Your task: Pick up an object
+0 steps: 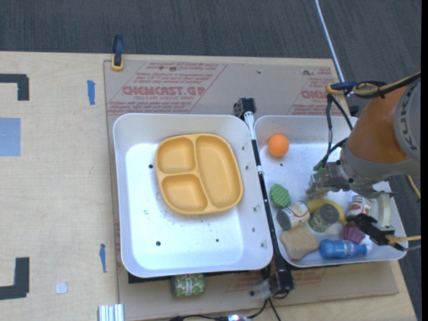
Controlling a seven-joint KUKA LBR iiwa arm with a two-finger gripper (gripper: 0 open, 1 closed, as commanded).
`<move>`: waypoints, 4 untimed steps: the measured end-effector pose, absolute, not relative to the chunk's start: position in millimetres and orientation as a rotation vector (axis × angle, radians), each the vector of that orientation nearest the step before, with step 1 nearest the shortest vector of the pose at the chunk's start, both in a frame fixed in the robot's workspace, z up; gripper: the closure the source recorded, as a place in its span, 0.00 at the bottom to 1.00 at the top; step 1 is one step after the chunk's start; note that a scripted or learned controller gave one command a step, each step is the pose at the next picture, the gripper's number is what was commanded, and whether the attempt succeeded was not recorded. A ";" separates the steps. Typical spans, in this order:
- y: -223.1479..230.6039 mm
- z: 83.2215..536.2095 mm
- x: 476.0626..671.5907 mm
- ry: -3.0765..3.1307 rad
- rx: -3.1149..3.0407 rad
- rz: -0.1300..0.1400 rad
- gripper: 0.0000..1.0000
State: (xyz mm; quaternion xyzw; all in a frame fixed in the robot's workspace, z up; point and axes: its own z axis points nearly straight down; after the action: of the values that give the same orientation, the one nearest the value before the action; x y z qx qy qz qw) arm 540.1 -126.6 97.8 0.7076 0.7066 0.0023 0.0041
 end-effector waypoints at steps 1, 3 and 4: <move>-185.2 130.6 516.1 2.217 2.219 0.002 1.00; -128.8 88.3 488.1 2.221 2.216 0.009 1.00; -94.9 154.5 532.7 2.222 2.218 0.003 1.00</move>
State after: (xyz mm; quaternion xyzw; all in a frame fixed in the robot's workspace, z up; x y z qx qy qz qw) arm 532.7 -94.9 154.5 0.7065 0.7078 0.0008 0.0007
